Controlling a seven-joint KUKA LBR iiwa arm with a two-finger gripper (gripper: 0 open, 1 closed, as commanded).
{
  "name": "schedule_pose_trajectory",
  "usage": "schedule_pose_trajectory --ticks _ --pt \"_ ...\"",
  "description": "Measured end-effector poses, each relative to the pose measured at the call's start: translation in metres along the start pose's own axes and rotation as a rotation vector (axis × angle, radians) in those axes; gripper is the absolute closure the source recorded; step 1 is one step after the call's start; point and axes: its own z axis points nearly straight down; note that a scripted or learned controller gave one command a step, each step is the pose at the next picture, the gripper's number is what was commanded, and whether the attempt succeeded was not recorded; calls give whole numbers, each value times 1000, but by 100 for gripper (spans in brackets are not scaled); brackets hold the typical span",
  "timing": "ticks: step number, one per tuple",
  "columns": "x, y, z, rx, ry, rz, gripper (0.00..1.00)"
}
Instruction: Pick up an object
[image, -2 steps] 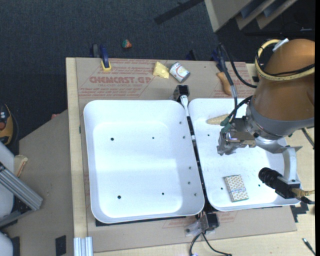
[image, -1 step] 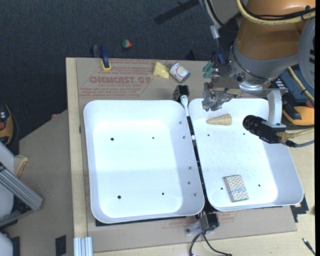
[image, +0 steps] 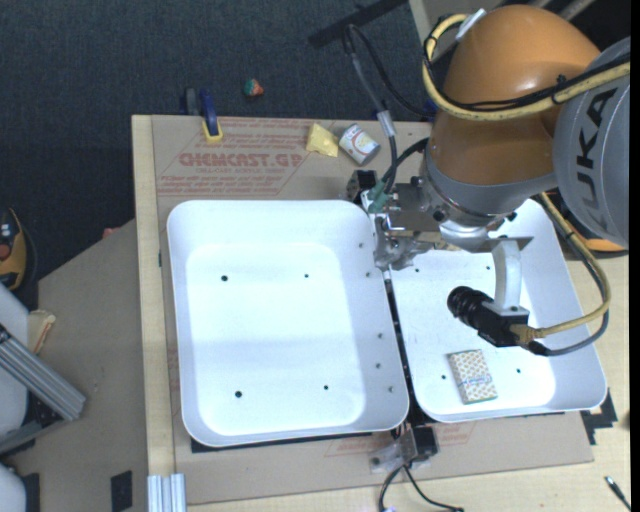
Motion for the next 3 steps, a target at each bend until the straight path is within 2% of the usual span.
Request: schedule_pose_trajectory --ticks 1,2,3 --pt "43 -17 -120 -22 5 -3 100" --pt "95 -38 31 2 -2 -1 100" --pt "117 -36 1 -10 1 0 100"
